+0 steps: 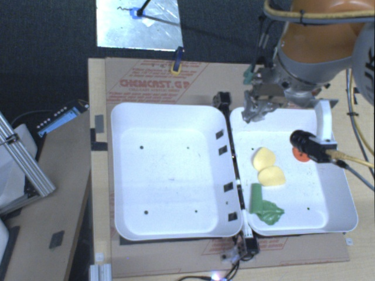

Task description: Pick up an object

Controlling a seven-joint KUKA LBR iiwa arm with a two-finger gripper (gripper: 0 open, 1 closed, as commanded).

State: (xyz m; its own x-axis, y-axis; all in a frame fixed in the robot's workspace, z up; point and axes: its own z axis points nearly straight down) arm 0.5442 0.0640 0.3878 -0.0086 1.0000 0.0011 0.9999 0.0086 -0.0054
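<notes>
The right bin (337,206) holds two pale yellow lumps, one (263,157) above the other (272,177), close together near its middle. A green object (263,205) lies in front of them near the bin's left wall. A small orange-red piece (301,155) peeks out by the bin's right side, partly hidden by the robot's fittings. My gripper (255,110) hangs above the far left corner of the right bin, well behind the yellow lumps. Nothing shows between its fingers.
The left bin (126,116) stands beside the right one, with black clips along the shared wall (228,168). A shiny metal sheet (138,15) lies at the back, beyond the cardboard base. An aluminium frame (23,163) stands at the far left.
</notes>
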